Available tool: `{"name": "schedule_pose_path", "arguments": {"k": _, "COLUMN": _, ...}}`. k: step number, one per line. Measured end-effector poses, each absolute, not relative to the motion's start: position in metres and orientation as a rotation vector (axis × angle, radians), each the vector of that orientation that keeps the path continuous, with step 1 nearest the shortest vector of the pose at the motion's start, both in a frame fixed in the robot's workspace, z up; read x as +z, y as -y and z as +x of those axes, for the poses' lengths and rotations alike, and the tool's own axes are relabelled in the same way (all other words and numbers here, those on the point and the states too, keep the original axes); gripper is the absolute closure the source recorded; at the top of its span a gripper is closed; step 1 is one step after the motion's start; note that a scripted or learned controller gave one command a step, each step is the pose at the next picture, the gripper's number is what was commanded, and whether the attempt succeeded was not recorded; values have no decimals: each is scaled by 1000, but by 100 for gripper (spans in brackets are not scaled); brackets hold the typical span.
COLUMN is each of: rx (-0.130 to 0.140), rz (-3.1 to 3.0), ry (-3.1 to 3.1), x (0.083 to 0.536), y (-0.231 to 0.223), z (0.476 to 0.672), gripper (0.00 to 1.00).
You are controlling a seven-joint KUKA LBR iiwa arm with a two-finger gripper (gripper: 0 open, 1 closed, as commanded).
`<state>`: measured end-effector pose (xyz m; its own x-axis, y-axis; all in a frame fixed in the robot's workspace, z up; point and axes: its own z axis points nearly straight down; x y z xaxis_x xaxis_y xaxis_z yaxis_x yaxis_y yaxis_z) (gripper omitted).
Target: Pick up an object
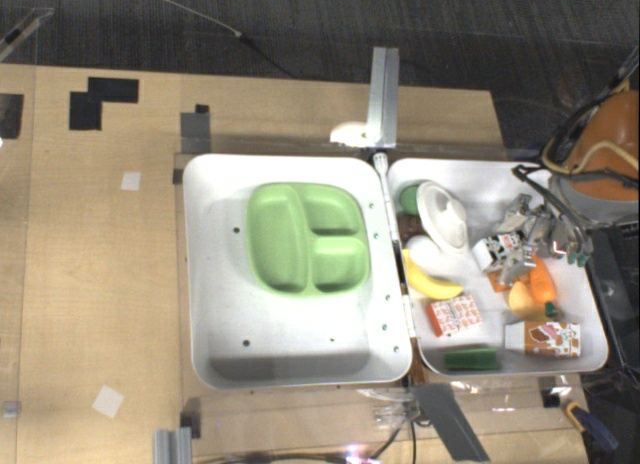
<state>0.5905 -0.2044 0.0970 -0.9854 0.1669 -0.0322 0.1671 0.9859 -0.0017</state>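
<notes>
**Gripper lowered among the clutter of the right-hand bin**

The gripper was seen low over the right bin, amid a tangle of metal and cable. Whether it was open or closed could not be told, and no object could be made out between its tips.

Directly beneath and beside the gripper, an orange object was found, rounded and bright, with a paler orange-yellow part towards the camera. Just to the gripper's left, a small white item with red print was noted.

Farther left, a white bowl was tilted on its side, with a green object behind it. A yellow banana was laid below the bowl, and a red-and-white carton beside it. A dark green block and a second printed carton were placed nearer the front rim.

Well to the gripper's left, the left bin was occupied by a green divided tray.
</notes>
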Motion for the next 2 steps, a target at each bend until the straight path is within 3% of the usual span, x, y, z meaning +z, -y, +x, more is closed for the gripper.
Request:
{"name": "schedule_pose_path", "arguments": {"k": 1, "rx": -6, "rz": 490, "ry": -3069, "x": 97, "y": 197, "z": 563, "gripper": 0}}
{"name": "schedule_pose_path", "arguments": {"k": 2, "rx": -6, "rz": 649, "ry": -3050, "x": 96, "y": 192, "z": 571, "gripper": 0}}
